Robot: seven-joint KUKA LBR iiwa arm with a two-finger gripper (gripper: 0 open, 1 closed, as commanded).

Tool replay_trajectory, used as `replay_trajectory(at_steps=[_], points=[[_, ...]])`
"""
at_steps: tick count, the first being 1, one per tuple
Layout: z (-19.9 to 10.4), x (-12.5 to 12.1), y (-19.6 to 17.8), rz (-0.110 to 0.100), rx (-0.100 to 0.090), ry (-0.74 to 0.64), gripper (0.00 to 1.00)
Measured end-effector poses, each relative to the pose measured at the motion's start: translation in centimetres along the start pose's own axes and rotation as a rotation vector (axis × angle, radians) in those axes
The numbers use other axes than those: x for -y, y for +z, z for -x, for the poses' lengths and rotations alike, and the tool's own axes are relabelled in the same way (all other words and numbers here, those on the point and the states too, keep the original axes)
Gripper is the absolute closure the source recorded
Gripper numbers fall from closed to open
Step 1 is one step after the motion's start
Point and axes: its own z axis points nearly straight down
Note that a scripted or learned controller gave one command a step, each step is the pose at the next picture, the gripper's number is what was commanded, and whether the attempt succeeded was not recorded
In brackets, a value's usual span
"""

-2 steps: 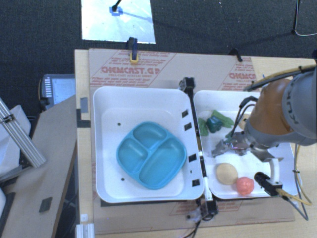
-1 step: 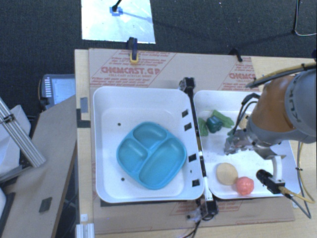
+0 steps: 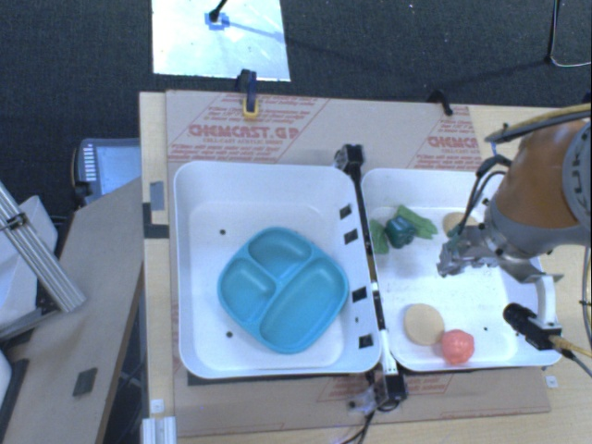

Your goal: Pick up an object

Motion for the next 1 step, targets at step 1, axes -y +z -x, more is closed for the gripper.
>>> replay_trajectory(at_steps=[1], points=[[1.11,-0.23,-5.19,0.001,0.001,-0.002,1.0]])
